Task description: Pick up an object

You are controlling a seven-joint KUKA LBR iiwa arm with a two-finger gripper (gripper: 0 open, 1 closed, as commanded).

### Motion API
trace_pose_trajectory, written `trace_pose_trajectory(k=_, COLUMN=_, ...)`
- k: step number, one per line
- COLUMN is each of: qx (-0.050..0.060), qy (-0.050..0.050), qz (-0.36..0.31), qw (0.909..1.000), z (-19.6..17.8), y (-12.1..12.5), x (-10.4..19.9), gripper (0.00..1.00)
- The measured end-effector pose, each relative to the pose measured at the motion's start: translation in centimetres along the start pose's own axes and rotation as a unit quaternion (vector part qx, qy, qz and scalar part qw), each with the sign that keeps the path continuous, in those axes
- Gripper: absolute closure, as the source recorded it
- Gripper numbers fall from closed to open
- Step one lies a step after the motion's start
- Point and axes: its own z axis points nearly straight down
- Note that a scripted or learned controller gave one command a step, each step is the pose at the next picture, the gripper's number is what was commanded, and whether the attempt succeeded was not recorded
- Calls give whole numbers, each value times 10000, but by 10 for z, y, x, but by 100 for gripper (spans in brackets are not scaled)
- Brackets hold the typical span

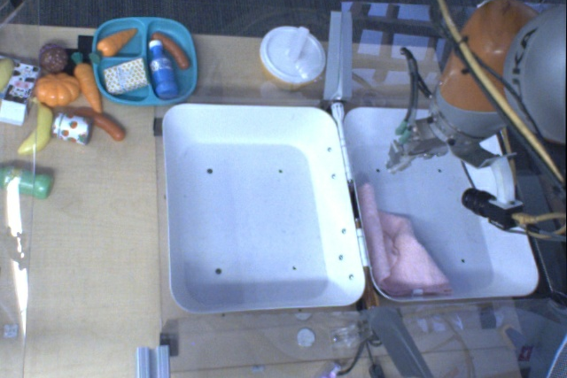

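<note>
Camera view is showing the end effector point(409, 146) hanging over the upper part of the right bin point(496, 279), and honestly it's too small and cluttered with cabling for me to tell how it's set, so I'm not guessing. Nothing looks to be caught in it.

What it's presumably going for is the pink cloth point(400, 248), which is lying bunched in the lower-left corner of that same bin, right against the wall it shares with the left bin point(257, 208). So the cloth is sitting below the end effector in the picture, toward the near edge of the counter, a touch leftward (not far off, same bin). Its long axis is running roughly top-to-bottom along that wall, fanning out at the lower end. I'm thinking the next move is needing a shift toward the near edge, then a drop.
</note>
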Motion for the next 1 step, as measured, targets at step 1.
trace_pose_trajectory(k=1, qx=1, qy=0, qz=0, qw=10000, z=0, y=0, x=0, gripper=0)
